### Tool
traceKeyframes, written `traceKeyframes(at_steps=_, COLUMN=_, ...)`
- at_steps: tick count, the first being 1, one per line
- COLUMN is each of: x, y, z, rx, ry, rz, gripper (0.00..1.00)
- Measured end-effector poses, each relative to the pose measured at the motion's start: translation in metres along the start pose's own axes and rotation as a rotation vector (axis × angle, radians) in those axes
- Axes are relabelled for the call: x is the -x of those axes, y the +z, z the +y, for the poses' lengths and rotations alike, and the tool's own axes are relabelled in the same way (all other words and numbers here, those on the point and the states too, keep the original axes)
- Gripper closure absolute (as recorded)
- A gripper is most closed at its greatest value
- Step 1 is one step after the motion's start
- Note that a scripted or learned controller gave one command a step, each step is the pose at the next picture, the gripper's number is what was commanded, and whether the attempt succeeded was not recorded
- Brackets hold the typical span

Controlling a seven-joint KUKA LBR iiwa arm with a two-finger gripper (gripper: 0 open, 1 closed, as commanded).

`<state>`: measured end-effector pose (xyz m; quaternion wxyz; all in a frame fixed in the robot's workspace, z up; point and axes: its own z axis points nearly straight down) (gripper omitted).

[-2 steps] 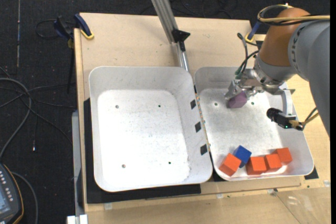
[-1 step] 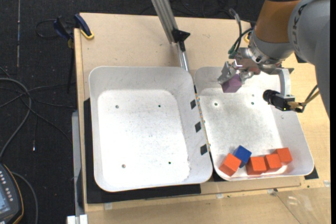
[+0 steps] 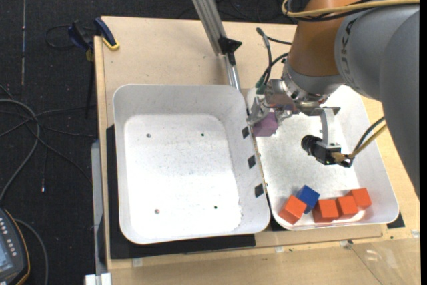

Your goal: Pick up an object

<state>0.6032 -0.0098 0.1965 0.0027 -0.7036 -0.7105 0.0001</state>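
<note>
Overhead, small mauve block [image 3: 265,125] with matte faces, clamped between the fingers [image 3: 264,118] at the right bin's [image 3: 377,170] left edge, orange and blue cubes [image 3: 325,204] along its near edge.

blue-yellow clamp [image 3: 100,32] on bench corner [image 3: 153,50]; cables [image 3: 27,117] on floor.

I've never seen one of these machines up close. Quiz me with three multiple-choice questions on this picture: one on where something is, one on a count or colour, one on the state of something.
1. Where do the blocks lie?
A. left bin
B. right bin's near edge
C. floor

2. How many orange blocks are there?
A. one
B. three
C. five

3. What is at the end effector?
A. a purple block
B. a blue block
C. a cable

Answers: 1 B, the blocks sit low in the right bin. 2 B, three orange blocks flank the blue block. 3 A, a purple block shows under the end effector.
</note>
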Motion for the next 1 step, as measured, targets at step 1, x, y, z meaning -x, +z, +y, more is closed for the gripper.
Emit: traceKeyframes(at_steps=1, x=-0.0484, y=-0.0337, z=0.0499, rx=0.01, ry=0.002, rz=-0.002, gripper=1.0)
